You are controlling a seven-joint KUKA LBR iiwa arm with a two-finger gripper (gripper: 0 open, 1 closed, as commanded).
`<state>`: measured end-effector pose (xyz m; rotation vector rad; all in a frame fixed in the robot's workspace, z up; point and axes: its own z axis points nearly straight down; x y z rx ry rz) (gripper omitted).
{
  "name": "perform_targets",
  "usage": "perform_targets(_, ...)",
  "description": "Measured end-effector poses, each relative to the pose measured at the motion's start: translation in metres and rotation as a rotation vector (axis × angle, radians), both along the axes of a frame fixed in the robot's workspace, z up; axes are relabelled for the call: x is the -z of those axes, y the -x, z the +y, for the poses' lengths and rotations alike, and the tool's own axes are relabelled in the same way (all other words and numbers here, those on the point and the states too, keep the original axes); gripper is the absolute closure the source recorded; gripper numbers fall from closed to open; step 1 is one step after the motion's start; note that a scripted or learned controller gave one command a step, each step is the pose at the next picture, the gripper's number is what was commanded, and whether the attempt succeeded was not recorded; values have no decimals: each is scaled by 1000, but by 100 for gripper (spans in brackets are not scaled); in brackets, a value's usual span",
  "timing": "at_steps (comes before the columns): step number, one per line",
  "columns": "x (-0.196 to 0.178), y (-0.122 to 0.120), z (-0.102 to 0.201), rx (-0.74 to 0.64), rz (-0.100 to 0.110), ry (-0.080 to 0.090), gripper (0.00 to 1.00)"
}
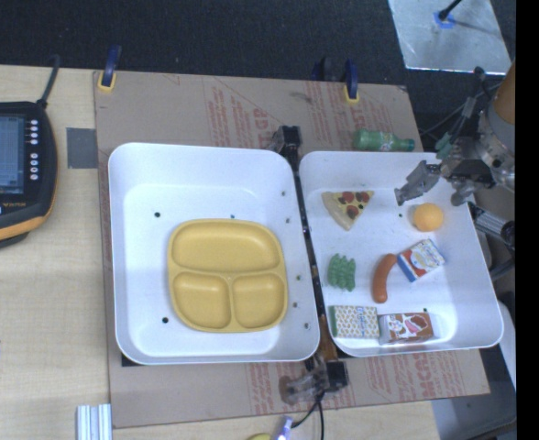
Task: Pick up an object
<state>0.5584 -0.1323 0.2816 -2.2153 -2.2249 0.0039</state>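
- Orange ball (426, 216) lies just beside the gripper (441, 186); round, it could roll off a pinch.
- Jaws stand wide, holding nothing.
- Carton (422, 259) and sausage (382, 277) touch, risking a double grab.

R bin (476, 246) centre open betw. orange (426, 216), sausage (382, 277), pizza (347, 206); front edge crowded w/ cartons (380, 324).

Orange ball (426, 216) rests in rt bin's far corner.
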Motion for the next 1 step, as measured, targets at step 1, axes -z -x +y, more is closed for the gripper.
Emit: perform_targets(1,91,-17,30,-1,2,1,0)
